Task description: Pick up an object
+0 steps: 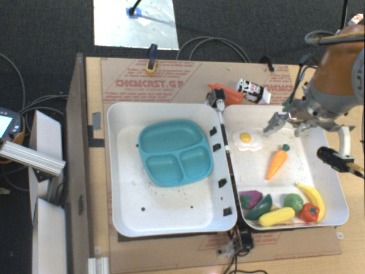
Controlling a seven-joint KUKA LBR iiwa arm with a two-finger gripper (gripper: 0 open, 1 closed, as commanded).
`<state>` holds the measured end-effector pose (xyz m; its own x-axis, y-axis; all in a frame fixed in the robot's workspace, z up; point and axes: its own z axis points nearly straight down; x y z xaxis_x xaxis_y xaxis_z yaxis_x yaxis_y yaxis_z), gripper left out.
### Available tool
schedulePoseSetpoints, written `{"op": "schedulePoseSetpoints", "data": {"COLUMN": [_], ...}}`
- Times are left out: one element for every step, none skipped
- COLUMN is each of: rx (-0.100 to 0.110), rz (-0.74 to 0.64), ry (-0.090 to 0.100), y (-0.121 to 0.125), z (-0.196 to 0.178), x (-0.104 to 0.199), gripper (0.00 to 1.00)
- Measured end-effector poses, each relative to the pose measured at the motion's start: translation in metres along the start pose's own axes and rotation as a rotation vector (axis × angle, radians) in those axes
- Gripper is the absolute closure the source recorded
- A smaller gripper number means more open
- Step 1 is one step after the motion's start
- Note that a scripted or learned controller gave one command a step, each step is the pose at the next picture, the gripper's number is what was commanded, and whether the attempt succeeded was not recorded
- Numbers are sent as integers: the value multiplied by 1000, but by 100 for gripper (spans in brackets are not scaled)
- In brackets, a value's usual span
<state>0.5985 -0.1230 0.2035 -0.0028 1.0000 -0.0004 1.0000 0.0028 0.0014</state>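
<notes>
A toy carrot (pixel 276 163) lies in the middle of the right bin (pixel 341 207), tilted, leaf end up. To its left sits a fried egg (pixel 247 140). Along the bin's lower edge – a purple piece (pixel 250 198), corn (pixel 276 216), a green piece (pixel 293 201), a tomato (pixel 308 212), a banana (pixel 312 197). The claw (pixel 287 120) hangs over the bin's upper part, fingers spread apart – nothing between them. A teal divided plate (pixel 174 152) rests in the left bin (pixel 128 210).
</notes>
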Motion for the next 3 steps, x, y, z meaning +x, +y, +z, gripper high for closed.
{"op": "schedulePoseSetpoints", "data": {"rx": [4,-3,-10], "rz": [5,1,-12], "ry": [0,0,5], "y": [-17,-14,-6], "z": [125,108,13], "x": [-39,-37,67], "gripper": [0,100,100]}}
